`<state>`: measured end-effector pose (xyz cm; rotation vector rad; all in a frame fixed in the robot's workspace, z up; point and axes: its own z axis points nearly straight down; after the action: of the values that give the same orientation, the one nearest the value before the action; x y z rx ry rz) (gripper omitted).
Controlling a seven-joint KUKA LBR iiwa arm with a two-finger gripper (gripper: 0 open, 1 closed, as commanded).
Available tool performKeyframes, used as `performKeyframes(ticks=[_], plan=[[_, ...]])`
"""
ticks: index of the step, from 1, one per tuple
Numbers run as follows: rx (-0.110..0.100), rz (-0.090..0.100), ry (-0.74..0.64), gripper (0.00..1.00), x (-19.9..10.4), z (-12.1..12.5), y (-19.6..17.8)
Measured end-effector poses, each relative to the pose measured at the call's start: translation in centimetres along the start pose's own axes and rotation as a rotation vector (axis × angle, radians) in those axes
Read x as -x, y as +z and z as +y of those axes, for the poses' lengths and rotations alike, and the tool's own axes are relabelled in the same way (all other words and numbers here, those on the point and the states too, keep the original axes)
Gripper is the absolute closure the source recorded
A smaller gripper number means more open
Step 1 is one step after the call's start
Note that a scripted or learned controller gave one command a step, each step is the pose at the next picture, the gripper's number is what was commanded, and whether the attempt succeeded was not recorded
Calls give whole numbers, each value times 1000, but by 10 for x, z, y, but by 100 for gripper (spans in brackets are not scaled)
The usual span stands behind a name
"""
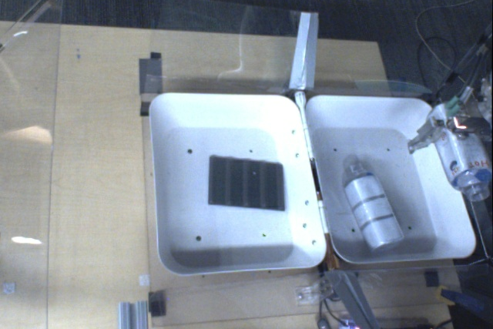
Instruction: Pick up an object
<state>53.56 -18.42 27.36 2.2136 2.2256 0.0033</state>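
A silver can (370, 210) lies tilted in the right bin (400, 115). The gripper (454, 154) hovers at the bin's right rim, grip state unclear; it should centre over the can, then descend.

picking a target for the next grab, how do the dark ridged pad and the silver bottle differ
The dark ridged pad lies flat in the left bin; the silver bottle lies on its side in the right bin. The pad is a low, nearly black rectangle with ribs, while the bottle is a rounded, shiny cylinder standing higher off the floor. The pad sits square to its bin; the bottle lies at a slant. Each lies apart from its bin's walls.
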Motion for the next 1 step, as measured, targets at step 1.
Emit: performKeyframes(ticks=[1], plan=[[-2, 1, -34, 0, -70, 5, 119]])
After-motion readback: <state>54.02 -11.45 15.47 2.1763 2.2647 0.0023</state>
